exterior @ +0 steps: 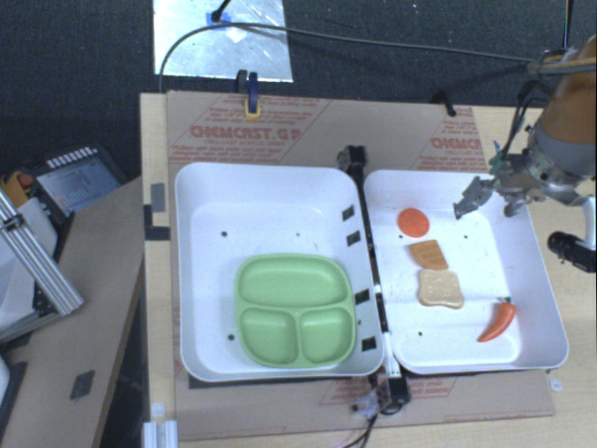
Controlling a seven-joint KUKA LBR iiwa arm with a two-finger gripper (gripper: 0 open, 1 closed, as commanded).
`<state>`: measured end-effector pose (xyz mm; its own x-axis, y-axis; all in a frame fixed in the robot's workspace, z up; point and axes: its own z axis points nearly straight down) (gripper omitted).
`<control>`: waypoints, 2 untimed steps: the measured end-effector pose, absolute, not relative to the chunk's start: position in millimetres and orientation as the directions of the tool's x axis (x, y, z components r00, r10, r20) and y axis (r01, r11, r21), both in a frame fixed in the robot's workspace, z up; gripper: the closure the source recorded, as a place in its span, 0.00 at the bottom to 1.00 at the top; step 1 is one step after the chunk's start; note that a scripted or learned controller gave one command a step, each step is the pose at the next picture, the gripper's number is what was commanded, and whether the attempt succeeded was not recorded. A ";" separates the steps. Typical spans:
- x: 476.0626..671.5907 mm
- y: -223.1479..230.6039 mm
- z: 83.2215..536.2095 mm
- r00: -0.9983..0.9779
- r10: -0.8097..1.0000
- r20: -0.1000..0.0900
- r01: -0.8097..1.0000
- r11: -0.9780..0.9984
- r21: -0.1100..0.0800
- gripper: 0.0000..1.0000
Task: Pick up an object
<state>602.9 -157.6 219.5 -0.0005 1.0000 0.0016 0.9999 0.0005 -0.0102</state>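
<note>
Two white bins sit side by side on the bench. Left bin (201,250): one green divided tray (294,308). Right bin (536,278): one round orange-red slice (413,221), one tan cracker (429,254), one toast piece (439,289), one red-orange chili pepper (498,321), all lying apart from one another. Gripper (490,201): above the right bin's far right corner, fingers spread apart, nothing between them, well apart from the round slice.

A lab test setup: a counter (112,278) carrying two white bins (270,194), cables (392,43) trailing at twelve o'clock, dark carpet (65,54), metal rails (37,259) at nine o'clock.
</note>
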 end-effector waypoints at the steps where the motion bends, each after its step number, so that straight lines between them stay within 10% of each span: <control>1: 605.5 -157.4 226.5 -0.003 1.000 0.000 1.000 0.003 0.001 0.00; 2: 598.5 -163.5 179.2 -0.001 1.000 0.000 1.000 0.001 -0.001 0.00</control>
